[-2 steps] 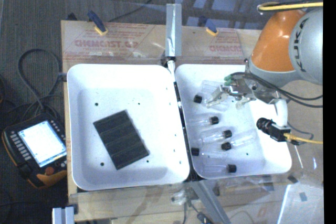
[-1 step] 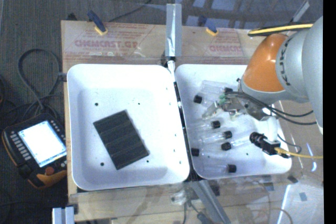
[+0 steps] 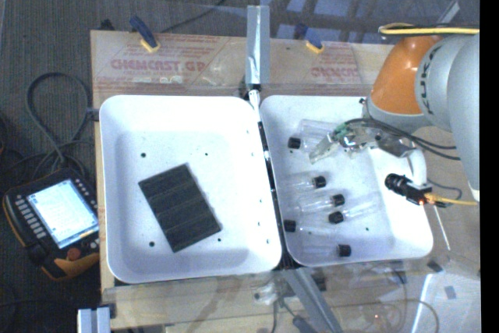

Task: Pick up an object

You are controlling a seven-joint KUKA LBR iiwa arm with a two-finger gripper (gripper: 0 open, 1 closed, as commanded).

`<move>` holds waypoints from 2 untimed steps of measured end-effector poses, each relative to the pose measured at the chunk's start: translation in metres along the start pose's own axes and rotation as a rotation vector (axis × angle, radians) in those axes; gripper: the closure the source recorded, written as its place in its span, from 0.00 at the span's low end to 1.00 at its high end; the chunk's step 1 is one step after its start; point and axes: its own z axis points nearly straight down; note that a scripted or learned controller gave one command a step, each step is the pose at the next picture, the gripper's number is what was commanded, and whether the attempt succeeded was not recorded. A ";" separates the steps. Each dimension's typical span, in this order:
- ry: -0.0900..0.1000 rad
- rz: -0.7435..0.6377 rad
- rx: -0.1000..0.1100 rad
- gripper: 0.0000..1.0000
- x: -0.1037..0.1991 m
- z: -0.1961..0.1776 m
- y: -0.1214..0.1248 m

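The right bin (image 3: 405,242) holds several clear plastic vials with black caps, among them one (image 3: 310,183) near the middle and one (image 3: 349,212) lower down. Loose black caps lie at the upper left (image 3: 294,143) and near the front wall (image 3: 343,250). My gripper (image 3: 343,138) hangs low over the upper part of this bin, beside a clear vial (image 3: 318,147) that lies just to its left. I cannot tell whether it touches that vial. The grey arm with its orange band (image 3: 401,82) comes in from the right.
A dark ribbed rectangular pad (image 3: 179,207) lies tilted in the left bin (image 3: 125,121). A black cylinder with an orange-tipped cable (image 3: 399,184) juts over the right bin's right side. A teach pendant (image 3: 54,214) sits on the floor at left. Blue clamps (image 3: 144,29) hold the back board.
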 end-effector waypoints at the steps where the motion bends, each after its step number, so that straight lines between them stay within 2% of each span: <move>1: -0.001 0.001 -0.003 1.00 0.000 -0.011 0.001; 2: -0.001 0.000 -0.003 0.00 0.000 -0.010 0.001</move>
